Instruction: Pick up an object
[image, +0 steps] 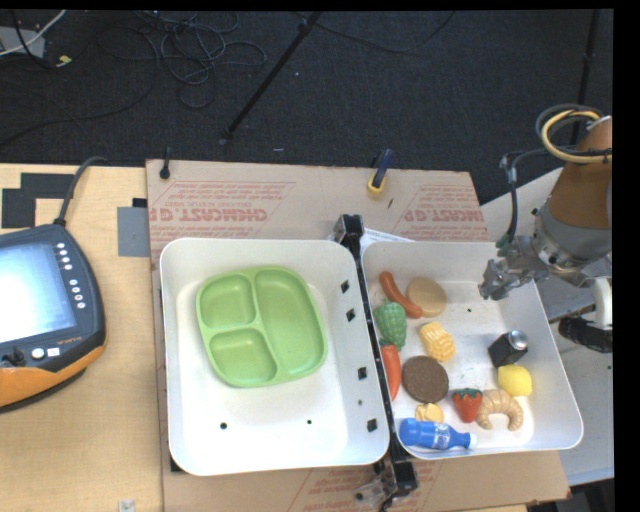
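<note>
Camera view: the gripper (497, 277) hangs over the far right edge of the right bin (560, 425). Whether it is open or closed cannot be told from here, and nothing shows in its grasp.

The candidate objects lie crowded in that bin: a black can (508, 347) and a lemon (514, 380) near the right wall, a croissant (500, 408) and a strawberry (467, 402) toward the near edge, a blue bottle (435, 435) along the near wall, corn (437, 341), a brown cookie (425, 379), a bun (427, 295), a sausage (398, 293), and a carrot (391, 369) by the left wall.

The likely trouble is crowding: a descent among touching pieces could nudge neighbours or pinch two at once, and objects hugging a wall leave little room beside them.

The left bin (190, 420) holds a green divided plate (261, 326). A tablet (40, 310) lies at the worktop's left edge, well clear.
</note>
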